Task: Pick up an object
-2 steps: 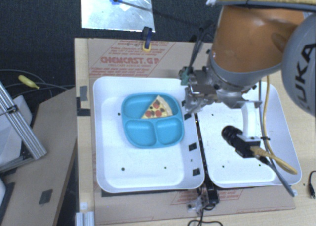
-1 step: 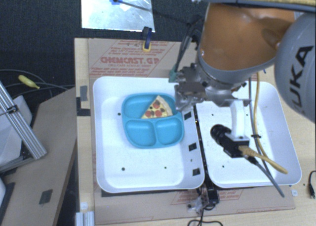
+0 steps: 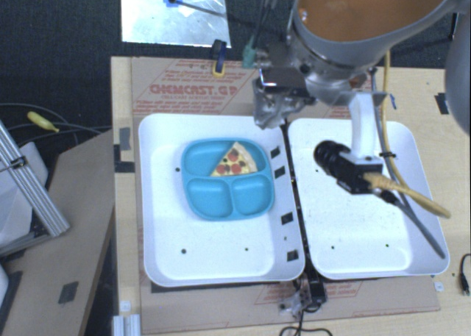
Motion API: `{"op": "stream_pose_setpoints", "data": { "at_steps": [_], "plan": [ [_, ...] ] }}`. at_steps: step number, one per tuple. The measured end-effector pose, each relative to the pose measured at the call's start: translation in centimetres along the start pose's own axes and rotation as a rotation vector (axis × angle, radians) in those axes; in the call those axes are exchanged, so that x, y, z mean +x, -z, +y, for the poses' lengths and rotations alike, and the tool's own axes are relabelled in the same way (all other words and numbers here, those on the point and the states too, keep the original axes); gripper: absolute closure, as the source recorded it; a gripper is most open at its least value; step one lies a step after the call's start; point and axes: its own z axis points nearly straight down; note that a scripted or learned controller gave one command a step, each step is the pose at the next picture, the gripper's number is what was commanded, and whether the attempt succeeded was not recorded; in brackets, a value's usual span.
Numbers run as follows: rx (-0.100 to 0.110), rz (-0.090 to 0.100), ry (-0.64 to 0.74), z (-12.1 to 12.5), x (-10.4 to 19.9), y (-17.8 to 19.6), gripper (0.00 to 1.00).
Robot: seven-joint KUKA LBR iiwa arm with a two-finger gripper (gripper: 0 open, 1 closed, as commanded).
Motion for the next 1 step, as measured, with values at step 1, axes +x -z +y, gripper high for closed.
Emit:
{"op": "stream_pose_setpoints", "data": {
  "at_steps": [1],
  "plan": [
    [0.025, -0.012, -0.009, -0.34, -2.03, -13.81, 1.00]
  ]
}}
